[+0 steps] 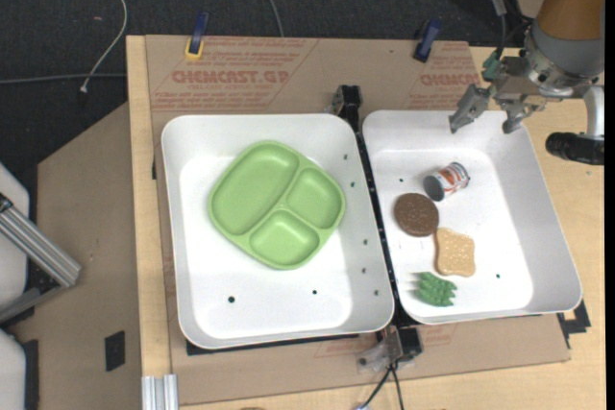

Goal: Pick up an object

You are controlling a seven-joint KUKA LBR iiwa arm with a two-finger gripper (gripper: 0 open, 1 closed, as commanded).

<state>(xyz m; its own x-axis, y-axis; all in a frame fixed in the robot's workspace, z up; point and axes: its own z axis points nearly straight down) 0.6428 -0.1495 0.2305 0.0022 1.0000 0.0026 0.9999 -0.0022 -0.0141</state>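
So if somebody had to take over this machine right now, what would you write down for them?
Gripper: open, holding nothing, above the far rim of the right bin.
Right bin holds a small can on its side, a brown disc, a toast piece and a green toy, all lying loose.
Left bin holds a green divided plate.
Done: nothing picked up yet.
Left: lower onto one object, close on it and lift. The can looks nearest to the gripper, so it is probably the easiest first try.
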